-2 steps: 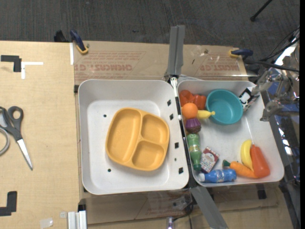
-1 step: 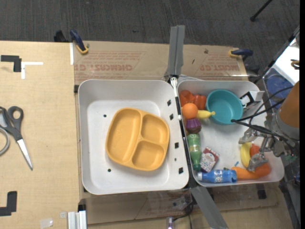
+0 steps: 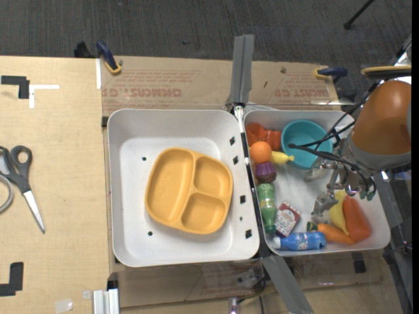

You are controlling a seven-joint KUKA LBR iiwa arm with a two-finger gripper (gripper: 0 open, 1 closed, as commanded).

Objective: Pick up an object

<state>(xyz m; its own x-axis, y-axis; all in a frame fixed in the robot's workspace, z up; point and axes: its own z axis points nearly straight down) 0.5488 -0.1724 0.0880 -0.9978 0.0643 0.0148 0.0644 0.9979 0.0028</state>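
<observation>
The right bin (image 3: pixel 380 241) holds several small objects. Among them are a teal bowl (image 3: pixel 308 139), an orange ball (image 3: pixel 260 152), a green bottle (image 3: pixel 266 200), a red and white packet (image 3: pixel 286 219), a blue bottle (image 3: pixel 301 242), a carrot (image 3: pixel 334 234), a yellow piece (image 3: pixel 338 216) and a red-orange pepper (image 3: pixel 357 218). My gripper (image 3: pixel 321 190) hangs low over the bin's bare floor, just right of the packet and left of the pepper. It is open with nothing between its fingers (image 3: pixel 322 208).
The left bin (image 3: pixel 124 175) holds a yellow divided plate (image 3: pixel 188 191). A grey divider bar (image 3: pixel 242 64) runs between the bins at the back. Scissors (image 3: pixel 23 182) lie on the wooden bench at far left. The arm's orange band (image 3: pixel 387 115) overhangs the right bin's right rim.
</observation>
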